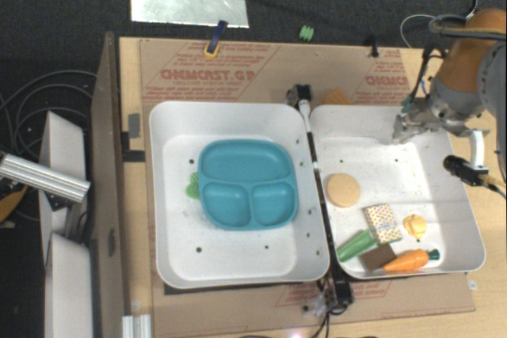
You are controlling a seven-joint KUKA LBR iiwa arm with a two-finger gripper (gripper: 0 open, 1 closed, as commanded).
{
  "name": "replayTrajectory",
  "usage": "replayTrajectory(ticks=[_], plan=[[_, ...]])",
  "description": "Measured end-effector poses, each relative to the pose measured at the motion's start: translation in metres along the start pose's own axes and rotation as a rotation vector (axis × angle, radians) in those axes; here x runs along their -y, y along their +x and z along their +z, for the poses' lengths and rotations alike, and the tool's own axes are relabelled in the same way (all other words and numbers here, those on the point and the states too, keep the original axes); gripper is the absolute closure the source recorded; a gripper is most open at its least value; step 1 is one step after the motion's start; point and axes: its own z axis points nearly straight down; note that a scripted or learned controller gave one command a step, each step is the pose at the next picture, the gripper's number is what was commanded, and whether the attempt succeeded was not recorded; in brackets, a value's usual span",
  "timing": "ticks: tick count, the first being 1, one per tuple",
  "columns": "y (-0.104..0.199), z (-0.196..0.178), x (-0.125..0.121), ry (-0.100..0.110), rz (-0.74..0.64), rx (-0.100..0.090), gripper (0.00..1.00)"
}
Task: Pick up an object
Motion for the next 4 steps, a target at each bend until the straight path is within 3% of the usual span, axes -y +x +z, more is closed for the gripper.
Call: replayTrajectory(ticks=[1, 2, 3, 4], plan=[[0.0, -0.108, -0.009, -0.005, -0.001, 0.001, 1.0], [0.0, -0.101, -0.007, 0.004, -0.001, -0.001, 0.0], [0.006, 0.017, 0.065, 0.016, 0.005, -0.006, 0.0], [0.003, -0.09, -0.002, -0.007, -0.003, 0.002, 0.0]])
